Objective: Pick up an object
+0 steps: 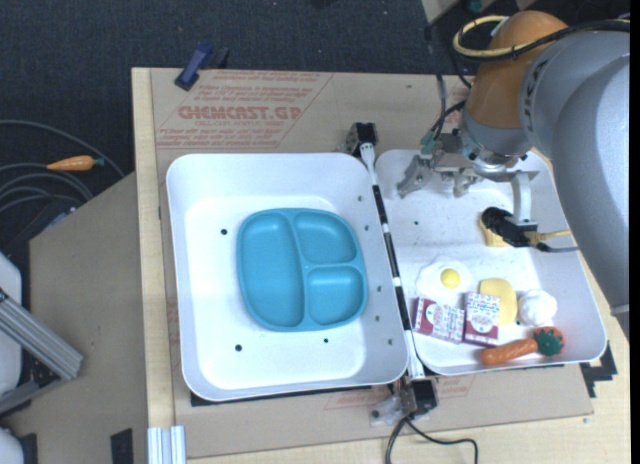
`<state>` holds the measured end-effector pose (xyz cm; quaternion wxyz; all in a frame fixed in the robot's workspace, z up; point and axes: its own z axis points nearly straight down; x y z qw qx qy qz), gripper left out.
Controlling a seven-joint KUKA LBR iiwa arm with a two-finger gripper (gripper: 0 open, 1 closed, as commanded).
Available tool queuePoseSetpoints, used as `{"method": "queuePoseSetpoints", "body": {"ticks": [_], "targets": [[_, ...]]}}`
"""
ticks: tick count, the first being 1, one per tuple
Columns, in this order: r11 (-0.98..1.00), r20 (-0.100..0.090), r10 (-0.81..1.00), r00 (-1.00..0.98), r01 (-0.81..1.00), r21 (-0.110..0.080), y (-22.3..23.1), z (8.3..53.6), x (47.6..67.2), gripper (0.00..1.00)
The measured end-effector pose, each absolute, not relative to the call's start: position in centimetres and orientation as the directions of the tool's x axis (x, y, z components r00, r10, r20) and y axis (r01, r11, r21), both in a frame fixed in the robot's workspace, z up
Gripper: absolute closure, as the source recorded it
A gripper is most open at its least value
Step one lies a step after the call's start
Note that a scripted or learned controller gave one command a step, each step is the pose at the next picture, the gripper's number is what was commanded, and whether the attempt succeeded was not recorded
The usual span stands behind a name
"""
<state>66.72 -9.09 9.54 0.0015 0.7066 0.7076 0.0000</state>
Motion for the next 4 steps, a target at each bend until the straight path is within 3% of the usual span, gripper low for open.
{"method": "queuePoseSetpoints", "body": {"ticks": [1,2,3,4], "targets": [[0.001,0.0,1.0,-0.001,1.0,-0.003,-9.2,8.5,66.6,0.0],[0.002,-0.002,1.0,-0.002,1.0,0.0,-9.2,9.6,66.7,1.0],[0.002,-0.002,1.0,-0.002,1.0,0.0,-9.2,9.5,66.7,0.0],[0.001,0.0,1.0,-0.001,1.0,-0.003,-9.1,8.5,66.6,0.0]]}}
